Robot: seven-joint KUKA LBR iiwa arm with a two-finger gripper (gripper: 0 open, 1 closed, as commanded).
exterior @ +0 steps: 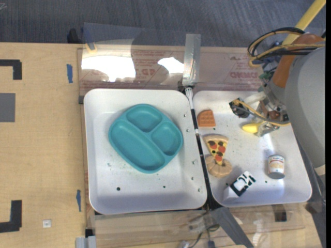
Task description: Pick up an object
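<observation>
Nearest the camera, low in the right bin (297,190), there's a black-and-white boxy piece (241,184) lying tilted, and just right of it a small can (276,166) standing upright, smooth and shiny. Up from those, a flat pizza slice toy (216,145) overlaps a round tan disc (219,167), both hugging the divider. Above that sits an orange bread-like block (206,118). Everything looks loosely scattered, so nothing's stacked awkwardly.

The left bin (98,190) carries a teal divided plate (146,137), matte plastic with three wells.

Farthest back, upper right of the frame, the tool (265,119) hangs right over a little yellow object (250,128), probably its target. Can't tell how its jaws stand, or whether it has hold of anything.
</observation>
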